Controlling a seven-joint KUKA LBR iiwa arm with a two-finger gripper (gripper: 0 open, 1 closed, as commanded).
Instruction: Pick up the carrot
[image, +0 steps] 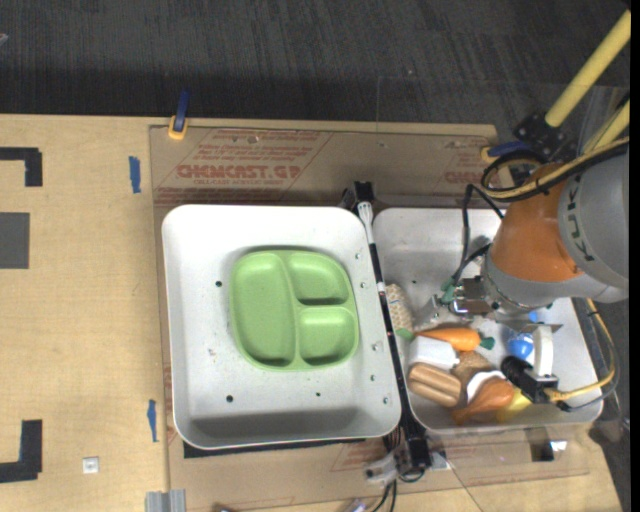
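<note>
The grey arm (590, 240) reached in over the right bin (420, 235), its orange band above the gripper (462, 300). Whether the gripper was wide or narrow could not be told. The carrot (455, 338) lay just below the gripper, inside that bin.

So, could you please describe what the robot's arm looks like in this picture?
The arm is a rounded grey body with an orange band above the wrist. Black cables loop along it, and black lettering marks the grey shell by the band.
</note>
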